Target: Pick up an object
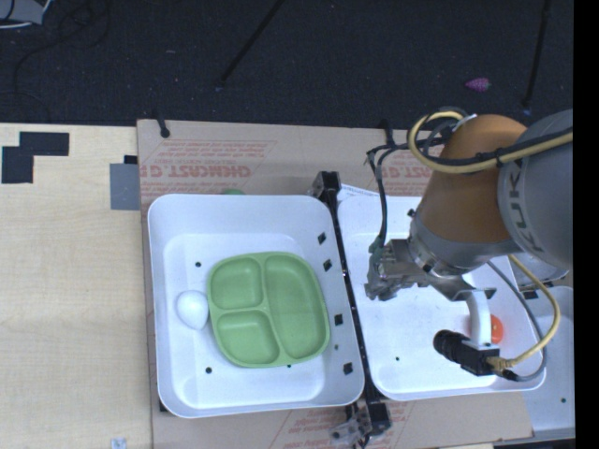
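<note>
Orange item [496, 327] — near the tool [382, 283], apart, in the right bin [412, 372]

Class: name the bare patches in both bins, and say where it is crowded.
Left bin: narrow bare strips between the green plate and the far wall, and along the near wall; the white ball crowds the plate's left. Right bin: bare at its near-left corner; the arm and an orange object crowd the rest.
</note>
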Motion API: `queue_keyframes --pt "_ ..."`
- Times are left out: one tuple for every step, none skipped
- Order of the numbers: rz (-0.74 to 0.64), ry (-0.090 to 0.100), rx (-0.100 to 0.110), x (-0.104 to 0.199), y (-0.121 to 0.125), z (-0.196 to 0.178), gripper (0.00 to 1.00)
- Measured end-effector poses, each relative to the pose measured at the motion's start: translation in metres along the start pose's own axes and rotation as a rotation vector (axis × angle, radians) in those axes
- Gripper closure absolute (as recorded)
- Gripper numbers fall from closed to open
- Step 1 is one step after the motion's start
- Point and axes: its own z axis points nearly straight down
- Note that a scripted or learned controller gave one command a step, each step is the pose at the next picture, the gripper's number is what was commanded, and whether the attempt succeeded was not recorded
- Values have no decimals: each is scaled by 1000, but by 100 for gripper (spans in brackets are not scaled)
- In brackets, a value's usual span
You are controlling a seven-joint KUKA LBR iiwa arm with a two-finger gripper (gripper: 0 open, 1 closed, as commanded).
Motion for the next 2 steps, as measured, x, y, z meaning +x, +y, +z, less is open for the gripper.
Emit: queue_keyframes --pt "-2 1 1 63 3 -1 100" --pt "1 -1 4 114 0 9 100"
